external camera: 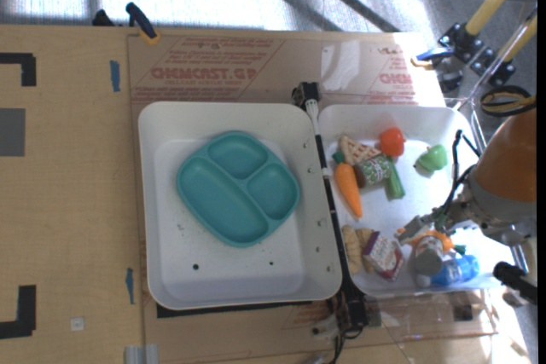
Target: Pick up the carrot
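The carrot (348, 188) lies in the right bin (444, 122), by its left wall, with its point toward the near edge. The gripper (426, 228) sits off to its right (down by the blue bottle (450, 270)). I cannot tell its grip.

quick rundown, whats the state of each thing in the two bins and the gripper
carrot: lying flat in the right bin, by its left wall, not held
teal plate: upright in the left bin, nothing on it
tomato: resting, untouched
green pepper: resting near the right wall
blue bottle: lying on its side
gripper: low over the right bin, away from the carrot
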Tool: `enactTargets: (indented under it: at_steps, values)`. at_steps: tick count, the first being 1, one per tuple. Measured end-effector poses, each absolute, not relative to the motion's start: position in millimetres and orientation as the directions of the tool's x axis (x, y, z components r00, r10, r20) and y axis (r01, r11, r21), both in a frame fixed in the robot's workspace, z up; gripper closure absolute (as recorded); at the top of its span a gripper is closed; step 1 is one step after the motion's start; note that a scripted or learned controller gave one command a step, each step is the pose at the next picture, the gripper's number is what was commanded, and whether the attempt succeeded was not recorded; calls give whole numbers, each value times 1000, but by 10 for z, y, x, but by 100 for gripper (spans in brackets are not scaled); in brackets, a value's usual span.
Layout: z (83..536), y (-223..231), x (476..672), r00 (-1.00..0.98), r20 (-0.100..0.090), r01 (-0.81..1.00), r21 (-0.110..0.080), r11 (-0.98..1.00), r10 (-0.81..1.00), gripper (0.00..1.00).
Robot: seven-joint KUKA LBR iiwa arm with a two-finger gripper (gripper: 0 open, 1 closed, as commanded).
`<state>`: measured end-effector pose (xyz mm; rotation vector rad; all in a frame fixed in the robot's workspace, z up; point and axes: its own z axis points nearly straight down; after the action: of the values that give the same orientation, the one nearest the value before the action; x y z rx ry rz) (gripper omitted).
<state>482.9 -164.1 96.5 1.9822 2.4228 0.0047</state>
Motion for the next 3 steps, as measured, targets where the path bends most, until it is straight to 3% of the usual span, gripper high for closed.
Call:
enactTargets:
  at_steps: [1,2,3]
  values:
    - [890,-2084,5109,-452,-9,892,9,452,892,0]
    - [899,-1446,4830,-386,-5,922,10,386,922,0]
    - [897,-1525,4919,-578,-10,816,9,578,816,0]
